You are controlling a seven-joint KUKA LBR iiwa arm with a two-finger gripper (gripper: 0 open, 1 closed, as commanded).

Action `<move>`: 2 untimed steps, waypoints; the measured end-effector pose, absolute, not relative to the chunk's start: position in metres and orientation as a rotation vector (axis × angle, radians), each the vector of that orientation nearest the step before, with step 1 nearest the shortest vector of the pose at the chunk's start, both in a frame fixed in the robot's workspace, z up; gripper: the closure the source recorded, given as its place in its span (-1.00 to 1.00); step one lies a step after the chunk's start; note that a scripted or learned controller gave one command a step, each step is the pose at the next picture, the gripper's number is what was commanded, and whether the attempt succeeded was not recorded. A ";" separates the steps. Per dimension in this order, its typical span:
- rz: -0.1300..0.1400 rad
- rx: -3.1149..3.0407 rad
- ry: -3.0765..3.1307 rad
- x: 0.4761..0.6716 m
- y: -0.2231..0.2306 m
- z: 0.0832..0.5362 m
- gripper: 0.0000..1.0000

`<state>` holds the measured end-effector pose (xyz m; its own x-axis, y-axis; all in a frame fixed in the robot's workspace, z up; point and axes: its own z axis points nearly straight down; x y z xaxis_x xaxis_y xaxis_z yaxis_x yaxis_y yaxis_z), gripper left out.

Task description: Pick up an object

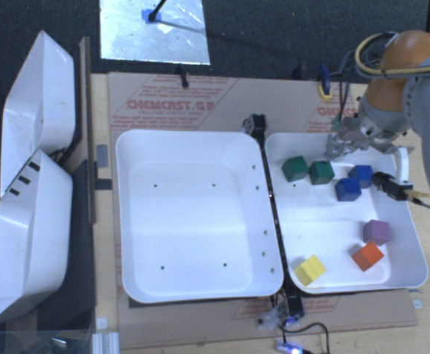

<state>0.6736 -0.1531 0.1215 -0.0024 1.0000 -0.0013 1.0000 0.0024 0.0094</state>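
Although seven blocks lie in the right bin (418, 271), none is between the fingers of the gripper (338, 148), which hangs over that bin's far edge, toward its right corner. Nearest to it are two green blocks: one green block (321, 172) sits just below the fingertips, and the other green block (295, 168) lies just beside it toward the bin's left wall. Two blue blocks rest right of them, the upper blue block (361, 173) close to the lower blue block (347, 189); whether the two touch is hard to tell. Well apart from these, near the bin's right wall, a purple block (377, 231) lies just above an orange block (367, 256). A yellow block (310, 269) sits by the near edge, toward the bin's left corner.

Whether the fingers are apart or together cannot be made out: they are small, grey and blurred against the white bin wall. The arm (410, 87), grey with an orange band, is cut off at the picture's right edge, and its wrist hides part of the bin's far right corner. A black connector (389, 184) with a white part juts from the wrist over the bin's right wall.

The left bin (137, 220) stands beside it on the bench (200, 98).
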 end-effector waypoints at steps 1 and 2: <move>0.018 2.205 2.227 0.647 -0.042 0.243 1.00; 0.003 2.215 2.228 0.576 0.015 0.246 1.00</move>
<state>0.5756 0.0148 0.2461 -0.0058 1.0000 0.0019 1.0000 0.0058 0.0012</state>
